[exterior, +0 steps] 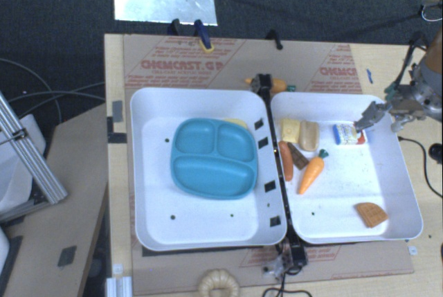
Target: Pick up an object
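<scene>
The right white bin [398, 178] holds several small items. A blue, white and red packet [348, 134] lies near its back right. An orange carrot [311, 174], a second carrot [286, 160] and a brown piece [299, 156] lie by the left wall. A pale yellow block [291, 129] and a tan roll [309, 135] sit behind them, and a brown cracker [372, 214] is at the front right. My gripper [383, 121] hovers over the bin's back right edge, just right of the packet. It is open, with nothing between its fingers.
The left white bin [149, 219] holds a blue divided plate [213, 157] with a yellow item [239, 123] peeking out behind it. A beige ring [218, 283] lies at the bench's front edge. A blue and yellow clamp [203, 36] sits at the back.
</scene>
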Controlling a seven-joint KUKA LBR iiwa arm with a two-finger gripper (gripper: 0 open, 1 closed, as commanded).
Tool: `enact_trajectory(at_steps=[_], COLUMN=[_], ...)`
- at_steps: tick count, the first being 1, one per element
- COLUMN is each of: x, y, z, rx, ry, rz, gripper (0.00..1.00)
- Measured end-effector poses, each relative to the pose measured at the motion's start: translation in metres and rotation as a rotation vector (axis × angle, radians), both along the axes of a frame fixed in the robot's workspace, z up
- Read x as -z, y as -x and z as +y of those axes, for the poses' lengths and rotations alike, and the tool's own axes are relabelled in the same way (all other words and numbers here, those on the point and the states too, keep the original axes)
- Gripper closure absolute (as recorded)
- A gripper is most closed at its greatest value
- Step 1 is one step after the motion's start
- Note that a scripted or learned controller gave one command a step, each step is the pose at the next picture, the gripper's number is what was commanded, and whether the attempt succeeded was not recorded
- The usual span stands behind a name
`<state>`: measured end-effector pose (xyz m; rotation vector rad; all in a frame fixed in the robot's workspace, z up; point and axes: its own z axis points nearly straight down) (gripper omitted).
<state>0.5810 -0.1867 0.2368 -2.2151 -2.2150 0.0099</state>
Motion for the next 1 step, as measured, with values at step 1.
enact_trajectory(at_steps=[1], x=[-0.0077], y=[-0.0023], z=[0.0007], rx=[-0.003], ry=[0.003], rz=[-0.012], gripper=[0.0])
